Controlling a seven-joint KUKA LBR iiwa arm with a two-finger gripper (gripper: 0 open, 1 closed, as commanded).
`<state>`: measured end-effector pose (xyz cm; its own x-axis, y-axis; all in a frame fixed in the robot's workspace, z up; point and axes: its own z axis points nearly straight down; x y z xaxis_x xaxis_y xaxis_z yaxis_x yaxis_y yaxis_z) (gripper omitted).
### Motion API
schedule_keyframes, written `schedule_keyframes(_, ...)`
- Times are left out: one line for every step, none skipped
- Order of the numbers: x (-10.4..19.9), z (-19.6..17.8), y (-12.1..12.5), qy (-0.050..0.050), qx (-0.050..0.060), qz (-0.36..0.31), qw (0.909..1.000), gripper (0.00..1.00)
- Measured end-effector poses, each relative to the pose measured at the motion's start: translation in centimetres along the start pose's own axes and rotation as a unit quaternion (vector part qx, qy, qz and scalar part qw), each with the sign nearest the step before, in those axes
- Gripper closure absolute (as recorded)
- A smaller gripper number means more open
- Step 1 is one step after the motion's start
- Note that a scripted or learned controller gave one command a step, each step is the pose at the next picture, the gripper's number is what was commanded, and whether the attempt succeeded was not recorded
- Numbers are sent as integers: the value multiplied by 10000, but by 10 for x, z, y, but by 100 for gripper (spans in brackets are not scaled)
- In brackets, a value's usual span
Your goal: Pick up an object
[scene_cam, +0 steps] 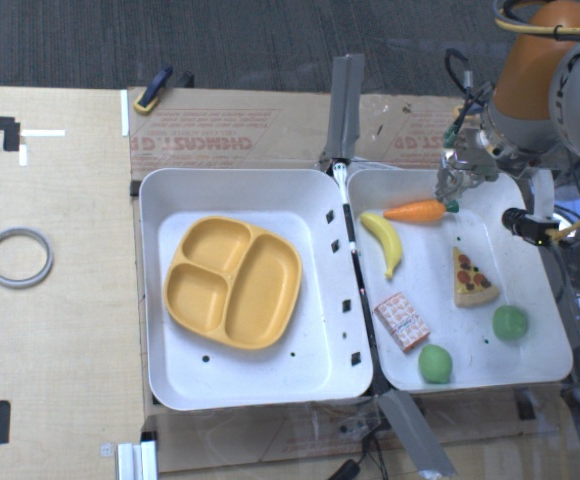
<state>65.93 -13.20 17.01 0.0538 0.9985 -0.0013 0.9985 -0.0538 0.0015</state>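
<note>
Orange carrot (415,211) lies just below-left of the pincer (453,186), perhaps touching it; I cannot tell its state. Descending onto the carrot's tapered end could roll it aside.

Yellow tray (232,282), orange carrot (414,211), yellow banana (384,242), green balls (435,364).

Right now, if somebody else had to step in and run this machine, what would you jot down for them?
Gripper: low at the back of the right white bin, at the leafy end of the orange toy carrot; no grasp visible.
Beside the carrot: yellow banana, pizza slice, red-and-white box, two green balls.
Left white bin: yellow divided plate.
Done: nothing lifted.
Left: grip one object and raise it.
</note>
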Motion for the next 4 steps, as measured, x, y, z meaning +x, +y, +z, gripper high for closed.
schedule_keyframes(19,-32,-1,-5,-2,-230,9997,100)
schedule_keyframes(58,-74,-12,-4,0,-751,9972,100)
schedule_keyframes(128,-21,-8,2,17,-1330,9911,100)
schedule_keyframes(65,-179,-43,-5,-2,-2929,9561,100)
